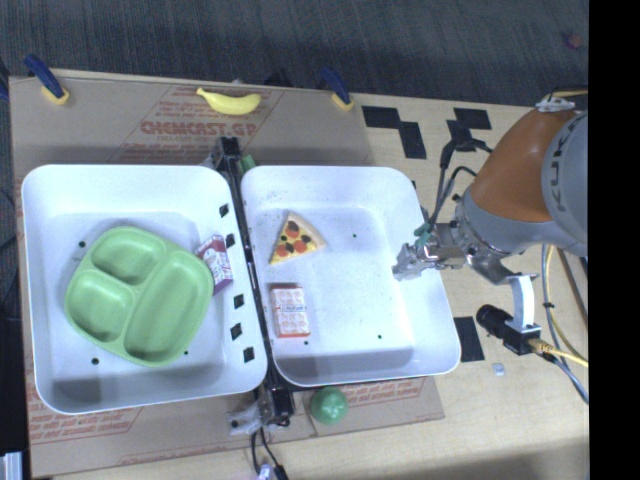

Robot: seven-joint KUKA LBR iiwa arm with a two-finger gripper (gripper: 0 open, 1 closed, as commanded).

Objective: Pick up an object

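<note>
Gripper (408, 264) at right rim of right bin (432, 313), finger state cannot be told (too small). Pizza slice (296, 239) far left in bin; red box (289, 311) nearer.

Faded red lettering on the cardboard sheet (190, 128) behind the bins reads roughly "CHEMCAST GP".

Green divided plate (138, 293), yellow banana (230, 99), green ball (327, 405), white bins (400, 353) (black-speckled).
</note>
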